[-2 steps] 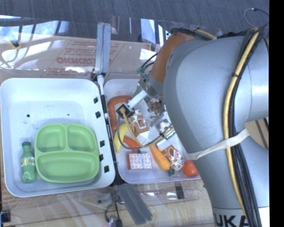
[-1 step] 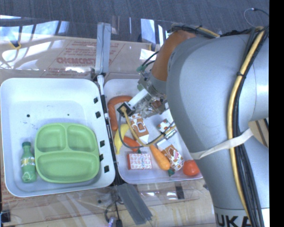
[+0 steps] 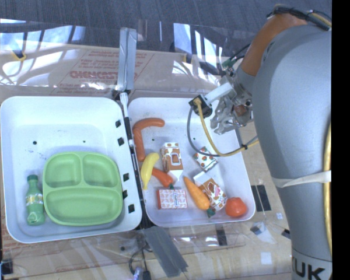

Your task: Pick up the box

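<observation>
Several small printed boxes lie in the right bin (image 3: 233, 142): an upright white-and-orange carton (image 3: 172, 158), a small tilted box (image 3: 204, 159), a flat red-and-white box (image 3: 171, 199) near the front, and another carton (image 3: 214, 193) beside a carrot. My gripper (image 3: 223, 120) hangs over the right bin's far right part, above and to the right of the small tilted box, apart from all the boxes. A yellow cable loops below it. Nothing shows in its grasp.
The right bin also holds a red sausage (image 3: 143, 130), a banana (image 3: 147, 169), a carrot (image 3: 196, 192) and a tomato (image 3: 236, 207). The left bin (image 3: 23, 121) holds a green divided plate (image 3: 81, 188) and a green bottle (image 3: 34, 200). The arm's grey body fills the right side.
</observation>
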{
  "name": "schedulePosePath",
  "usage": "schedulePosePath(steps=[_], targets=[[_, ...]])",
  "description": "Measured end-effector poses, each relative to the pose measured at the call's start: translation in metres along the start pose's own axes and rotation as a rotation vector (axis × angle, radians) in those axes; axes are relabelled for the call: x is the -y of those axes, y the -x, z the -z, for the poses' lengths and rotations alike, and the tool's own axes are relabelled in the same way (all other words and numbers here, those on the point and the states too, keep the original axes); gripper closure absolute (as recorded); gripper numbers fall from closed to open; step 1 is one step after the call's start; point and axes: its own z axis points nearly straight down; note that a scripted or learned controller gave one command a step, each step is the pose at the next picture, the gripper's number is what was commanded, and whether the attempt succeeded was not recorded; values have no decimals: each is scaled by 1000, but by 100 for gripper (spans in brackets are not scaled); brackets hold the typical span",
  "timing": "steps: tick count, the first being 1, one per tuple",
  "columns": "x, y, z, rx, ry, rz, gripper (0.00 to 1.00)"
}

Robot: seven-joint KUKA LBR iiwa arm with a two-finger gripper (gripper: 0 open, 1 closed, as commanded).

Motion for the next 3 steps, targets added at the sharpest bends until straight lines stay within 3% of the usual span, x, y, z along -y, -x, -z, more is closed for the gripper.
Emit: schedulePosePath(steps=[1, 2, 3], targets=[[106, -10, -6, 3, -1, -58, 100], [212, -5, 14, 2, 1, -6, 100], [321, -37, 1, 0, 2, 8, 100]])
